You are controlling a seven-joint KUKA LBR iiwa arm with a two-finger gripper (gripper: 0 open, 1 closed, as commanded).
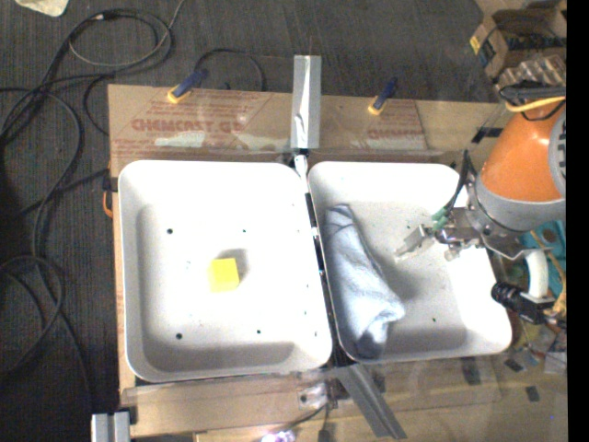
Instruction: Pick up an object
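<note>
A small yellow block (224, 273) lies near the middle of the left bin (147, 191). A crumpled grey-blue cloth (361, 279) runs along the left side of the right bin (396, 178), from its middle down to the front wall. My gripper (430, 249) hangs over the right half of the right bin, to the right of the cloth and apart from it. Its two fingers stand apart and open, with nothing between them. The arm's orange band (520, 159) sits just above the wrist at the right.
A metal divider post (306, 99) stands behind the seam between the bins. Cardboard (202, 118) with two clamps lies behind them. Cables (55, 127) trail over the dark floor at the left, and boxes and gear (520, 35) crowd the upper right.
</note>
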